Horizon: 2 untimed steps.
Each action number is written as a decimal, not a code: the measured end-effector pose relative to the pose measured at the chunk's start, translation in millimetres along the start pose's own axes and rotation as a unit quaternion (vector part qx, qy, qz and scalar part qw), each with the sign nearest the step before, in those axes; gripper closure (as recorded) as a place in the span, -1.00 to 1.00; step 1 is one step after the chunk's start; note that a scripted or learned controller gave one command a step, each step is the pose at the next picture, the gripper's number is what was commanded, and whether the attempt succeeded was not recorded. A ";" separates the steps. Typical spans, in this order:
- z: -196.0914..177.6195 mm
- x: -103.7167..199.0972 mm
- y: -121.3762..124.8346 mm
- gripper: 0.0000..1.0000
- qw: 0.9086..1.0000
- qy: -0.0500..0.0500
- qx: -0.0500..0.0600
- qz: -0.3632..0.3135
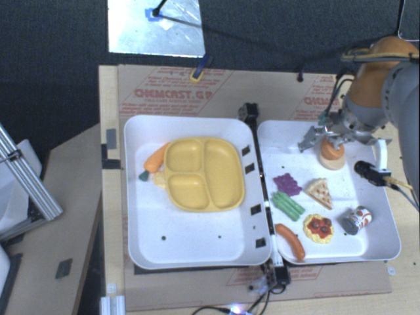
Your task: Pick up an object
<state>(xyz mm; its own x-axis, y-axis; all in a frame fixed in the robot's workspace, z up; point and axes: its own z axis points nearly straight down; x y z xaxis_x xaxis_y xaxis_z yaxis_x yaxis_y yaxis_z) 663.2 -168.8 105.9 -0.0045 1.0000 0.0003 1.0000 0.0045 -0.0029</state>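
In the right bin (377,241) my gripper (326,143) stands open near the back, directly over a small orange and peach toy (332,156) that rests on the bin floor. In front of it lie purple grapes (287,184), a pizza slice (320,192), green beans (287,205), a round pizza (318,228), a red sausage (291,240) and a small can (356,220). Nothing is lifted.
The left bin (141,241) holds a yellow divided plate (200,174) with an orange carrot (155,157) at its left edge. A black divider (257,176) runs between the bins. The arm (380,84) enters from the upper right.
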 end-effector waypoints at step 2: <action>-9.1 -4.5 2.2 1.00 1.000 -0.005 -0.003 0.000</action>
<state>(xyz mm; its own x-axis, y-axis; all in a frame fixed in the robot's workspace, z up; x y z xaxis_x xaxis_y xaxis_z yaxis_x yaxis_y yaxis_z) 665.5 -173.3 115.0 -0.0042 0.9999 -0.0097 1.0000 0.0042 0.0031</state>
